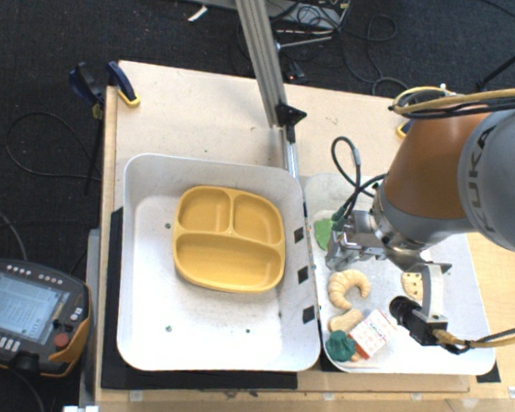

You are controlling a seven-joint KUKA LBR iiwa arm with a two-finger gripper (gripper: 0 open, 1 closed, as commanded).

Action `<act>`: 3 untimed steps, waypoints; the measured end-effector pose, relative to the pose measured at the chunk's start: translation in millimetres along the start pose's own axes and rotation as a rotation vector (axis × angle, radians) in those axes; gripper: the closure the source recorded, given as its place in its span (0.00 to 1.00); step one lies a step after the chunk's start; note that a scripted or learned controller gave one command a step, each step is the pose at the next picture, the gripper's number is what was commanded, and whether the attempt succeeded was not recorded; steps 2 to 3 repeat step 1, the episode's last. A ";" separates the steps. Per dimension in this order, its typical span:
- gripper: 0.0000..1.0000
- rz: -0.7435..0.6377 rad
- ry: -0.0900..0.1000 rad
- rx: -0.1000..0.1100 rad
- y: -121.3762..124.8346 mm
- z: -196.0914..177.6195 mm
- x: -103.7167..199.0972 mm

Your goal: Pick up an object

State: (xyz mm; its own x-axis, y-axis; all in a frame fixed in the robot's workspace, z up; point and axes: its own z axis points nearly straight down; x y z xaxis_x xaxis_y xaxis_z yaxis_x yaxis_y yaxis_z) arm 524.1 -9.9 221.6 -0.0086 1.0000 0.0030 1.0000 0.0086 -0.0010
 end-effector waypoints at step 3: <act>1.00 -0.001 -0.001 -0.001 -1.9 -8.5 63.6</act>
